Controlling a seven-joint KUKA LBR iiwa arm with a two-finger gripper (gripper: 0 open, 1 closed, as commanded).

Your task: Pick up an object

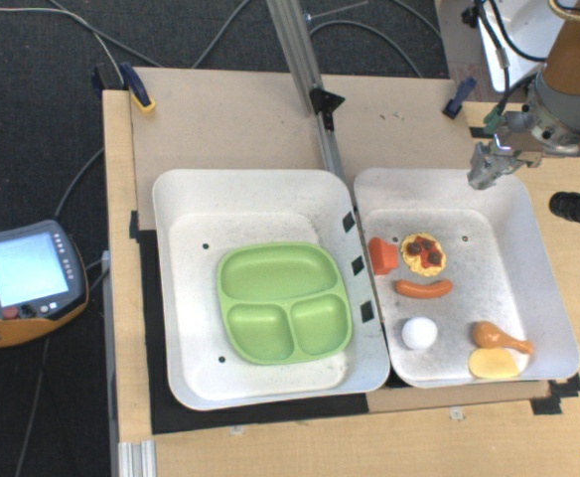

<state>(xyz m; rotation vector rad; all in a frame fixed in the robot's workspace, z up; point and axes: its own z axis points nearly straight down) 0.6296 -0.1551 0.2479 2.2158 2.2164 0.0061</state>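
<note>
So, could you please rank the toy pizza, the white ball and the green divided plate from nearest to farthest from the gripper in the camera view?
Measured from the gripper, at the right bin's far edge:
1. Toy pizza, in the right bin's upper middle.
2. White ball, lower in the right bin.
3. Green divided plate, in the left bin.

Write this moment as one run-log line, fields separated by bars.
gripper: over right bin's far rim, holding nothing | toy foods: lying in right bin | green plate: in left bin
</note>
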